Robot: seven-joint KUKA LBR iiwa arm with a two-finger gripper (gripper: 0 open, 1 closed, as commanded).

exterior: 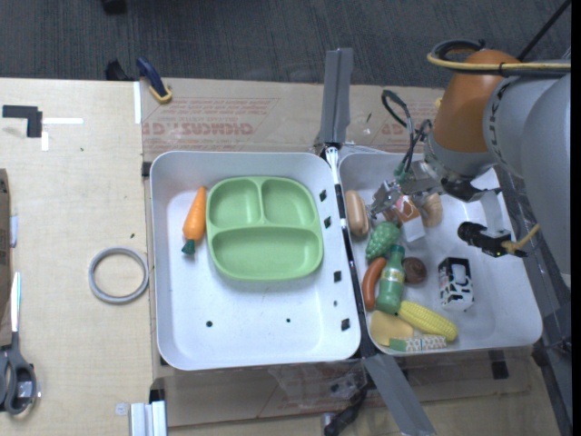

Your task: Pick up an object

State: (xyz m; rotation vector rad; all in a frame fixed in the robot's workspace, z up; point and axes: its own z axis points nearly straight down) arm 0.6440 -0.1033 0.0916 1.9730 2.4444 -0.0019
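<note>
Camera view puts the gripper [399, 192] low over the far left part of the right bin [508, 330], its dark metal tip buried among the toy food, and from this slant I cannot tell how it is set or whether it has hold of anything. Just under and beside the tip lie a small orange and white packet [408, 214], a pale bread-like piece [432, 209] and a hot dog in a bun [355, 214], all crowded close together; the tip seems to touch the packet, though the clutter makes that unsure. The arm [531, 116] comes in from the right, its grey body bulky at the frame edge, the orange band [467, 103] sitting above the wrist, and the wrist bent down and leftward into the bin, with black and yellow cables looping over it. Nearer the camera in the same bin are a green broccoli [382, 239], a green bottle [391, 281], a red sausage [370, 280], a brown round piece [415, 269], a black and white cow-patterned carton [456, 284], a corn cob [427, 319] and a yellow wedge [390, 329]. The left bin [259, 334] holds a green divided plate [264, 228] with a carrot [193, 218] just beside its left edge. Behind the bins a cardboard sheet [227, 116] carries red printing that reads reversed and is not legible. On the bench to the left lie a grey tape ring [118, 273] and scissors [16, 375].
</note>
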